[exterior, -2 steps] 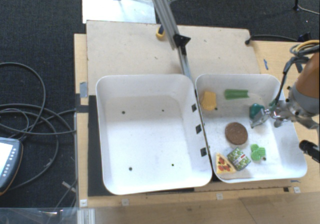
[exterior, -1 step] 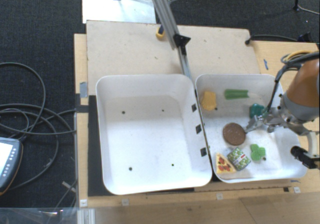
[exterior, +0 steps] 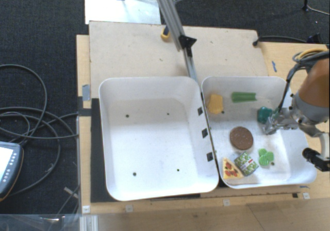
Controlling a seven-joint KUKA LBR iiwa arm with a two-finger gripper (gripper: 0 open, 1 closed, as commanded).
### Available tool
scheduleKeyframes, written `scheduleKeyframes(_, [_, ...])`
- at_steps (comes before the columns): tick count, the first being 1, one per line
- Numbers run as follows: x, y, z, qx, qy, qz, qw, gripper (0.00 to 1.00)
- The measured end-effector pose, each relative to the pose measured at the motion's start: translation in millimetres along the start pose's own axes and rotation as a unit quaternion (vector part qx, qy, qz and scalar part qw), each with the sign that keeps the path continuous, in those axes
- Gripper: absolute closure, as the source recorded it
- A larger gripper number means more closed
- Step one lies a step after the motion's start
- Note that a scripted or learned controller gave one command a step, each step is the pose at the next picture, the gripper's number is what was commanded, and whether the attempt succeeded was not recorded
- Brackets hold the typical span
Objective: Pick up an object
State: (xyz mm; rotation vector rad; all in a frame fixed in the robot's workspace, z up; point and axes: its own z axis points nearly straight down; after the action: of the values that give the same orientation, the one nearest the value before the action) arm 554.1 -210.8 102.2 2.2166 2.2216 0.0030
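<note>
The right bin (exterior: pixel 301 170) holds several small objects. A yellow block (exterior: pixel 215 103) and a green cylinder (exterior: pixel 243 97) lie near its far wall. A brown disc (exterior: pixel 241 137) lies in the middle. Along the near side are a pizza-slice toy (exterior: pixel 231 169), a small patterned block (exterior: pixel 246 163) and a green leafy piece (exterior: pixel 266 157). A teal object (exterior: pixel 264 115) sits toward the right. My gripper (exterior: pixel 270 127) is low in the bin, right beside the teal object and just right of the brown disc. Whether it touches the teal object is unclear.
The left bin (exterior: pixel 111 121) stands beside the right one, sharing a middle wall with black clips. A slanted metal pole (exterior: pixel 172 16) crosses the far bench. The arm's orange band (exterior: pixel 315 88) hangs over the right bin's right edge. Cables lie on the floor at left.
</note>
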Motion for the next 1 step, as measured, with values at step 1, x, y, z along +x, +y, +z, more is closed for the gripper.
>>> scheduleKeyframes(1, [-2.2, -3.4, -63.2, -0.001, -0.001, 0.0, 1.0, 1.0])
